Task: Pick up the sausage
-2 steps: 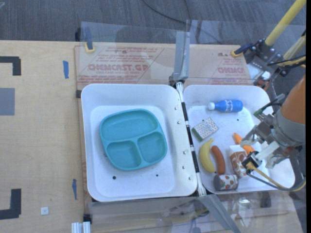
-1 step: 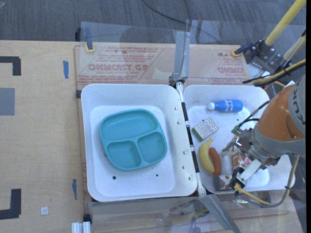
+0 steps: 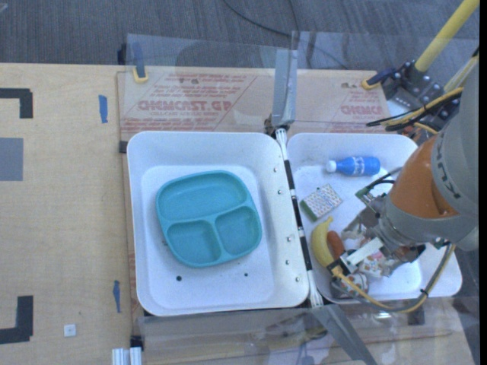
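The sausage [image 3: 335,244], a short reddish-brown piece, lies in the right bin [image 3: 396,149] near its front left, tucked against the inner curve of a yellow banana [image 3: 319,242]. My gripper [image 3: 365,246] hangs low over the front of the same bin, just to the right of the sausage and very close to it. The grey wrist with its orange band [image 3: 428,185] covers the bin floor behind it. Nothing can be seen held by the gripper.
In the right bin a blue bottle [image 3: 354,165] lies at the back and a checkered packet [image 3: 320,200] sits left of centre. The left bin [image 3: 144,226] holds a teal divided plate [image 3: 209,217]. A divider wall [image 3: 293,219] separates the bins.
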Motion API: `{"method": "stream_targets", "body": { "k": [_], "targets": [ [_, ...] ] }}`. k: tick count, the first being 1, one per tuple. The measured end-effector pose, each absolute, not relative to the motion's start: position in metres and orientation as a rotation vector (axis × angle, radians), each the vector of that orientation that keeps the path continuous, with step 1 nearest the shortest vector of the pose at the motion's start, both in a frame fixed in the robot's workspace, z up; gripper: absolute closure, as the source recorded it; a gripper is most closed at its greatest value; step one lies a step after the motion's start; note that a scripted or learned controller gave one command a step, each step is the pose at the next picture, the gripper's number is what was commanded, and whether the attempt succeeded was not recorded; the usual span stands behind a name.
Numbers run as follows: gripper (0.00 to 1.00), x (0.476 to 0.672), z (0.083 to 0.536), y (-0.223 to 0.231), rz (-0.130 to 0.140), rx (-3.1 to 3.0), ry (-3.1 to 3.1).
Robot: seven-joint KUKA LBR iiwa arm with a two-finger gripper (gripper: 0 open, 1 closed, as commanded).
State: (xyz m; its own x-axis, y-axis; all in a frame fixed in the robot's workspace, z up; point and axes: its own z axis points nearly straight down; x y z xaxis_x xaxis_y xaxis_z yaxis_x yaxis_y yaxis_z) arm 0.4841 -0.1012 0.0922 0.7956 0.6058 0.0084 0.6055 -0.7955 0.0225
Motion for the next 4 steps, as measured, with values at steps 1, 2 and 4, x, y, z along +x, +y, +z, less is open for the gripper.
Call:
{"method": "stream_targets", "body": {
  "k": [1, 2, 4],
  "targets": [
    [0.0, 0.54, 0.091, -0.095, 0.009, 3.119, 0.315],
    [1.0, 0.54, 0.101, -0.094, 0.004, 3.122, 0.32],
    [1.0, 0.646, 0.203, -0.071, -0.003, 3.125, 0.32]
  ]
}}
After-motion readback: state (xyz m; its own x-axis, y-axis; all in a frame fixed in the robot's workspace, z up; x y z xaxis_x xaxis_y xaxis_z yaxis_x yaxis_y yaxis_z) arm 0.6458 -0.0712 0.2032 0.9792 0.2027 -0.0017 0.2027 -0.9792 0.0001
